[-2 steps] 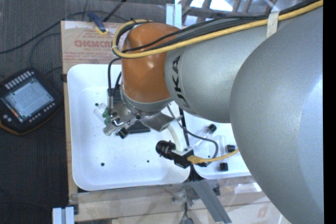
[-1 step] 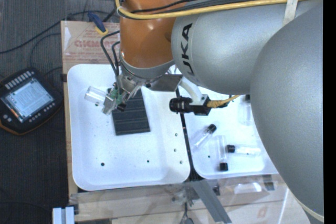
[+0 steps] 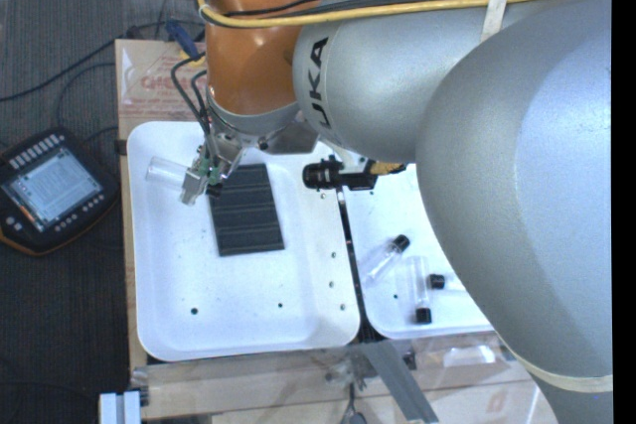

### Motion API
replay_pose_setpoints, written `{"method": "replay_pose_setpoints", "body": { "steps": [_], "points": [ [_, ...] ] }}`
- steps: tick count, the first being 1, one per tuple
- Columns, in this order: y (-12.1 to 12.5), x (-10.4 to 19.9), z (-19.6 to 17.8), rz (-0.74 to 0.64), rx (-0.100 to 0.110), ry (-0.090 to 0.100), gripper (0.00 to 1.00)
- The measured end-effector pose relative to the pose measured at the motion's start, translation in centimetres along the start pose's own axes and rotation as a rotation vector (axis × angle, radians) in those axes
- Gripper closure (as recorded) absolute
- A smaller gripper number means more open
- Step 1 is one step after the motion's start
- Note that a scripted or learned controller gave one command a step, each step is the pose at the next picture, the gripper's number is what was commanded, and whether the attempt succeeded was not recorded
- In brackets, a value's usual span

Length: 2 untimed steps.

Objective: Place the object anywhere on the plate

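Jaws: spread cannot be determined; the gripper (image 3: 196,180) is seen from above, its tip small and partly blurred. It hangs below the orange band (image 3: 253,40) of the arm (image 3: 477,114), just off the upper left corner of the dark ribbed plate (image 3: 246,211).

Task object: a clear vial (image 3: 163,171) is left of the plate, level with its upper edge and off its surface. Its right end reaches the gripper tip; whether it is gripped or merely adjacent cannot be determined.

The plate lies flat on the floor of the left bin (image 3: 238,323). To the right of the plate, in the right bin (image 3: 447,325), are three clear vials with black caps (image 3: 421,297). Far left of the plate, off the bench, is a control pendant (image 3: 50,191).
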<state>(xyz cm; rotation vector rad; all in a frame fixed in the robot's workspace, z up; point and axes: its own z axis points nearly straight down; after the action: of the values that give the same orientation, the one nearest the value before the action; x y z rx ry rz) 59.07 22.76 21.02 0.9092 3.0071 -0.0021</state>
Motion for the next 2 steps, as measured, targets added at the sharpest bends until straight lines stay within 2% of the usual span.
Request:
{"method": "replay_pose_setpoints", "body": {
  "steps": [1, 2],
  "points": [
    [-2.3, 4.5, 2.5, -0.315, 0.000, 0.003, 1.00],
    [0.2, 0.5, -9.2, -0.523, -0.002, 0.000, 1.00]
  ]
}}
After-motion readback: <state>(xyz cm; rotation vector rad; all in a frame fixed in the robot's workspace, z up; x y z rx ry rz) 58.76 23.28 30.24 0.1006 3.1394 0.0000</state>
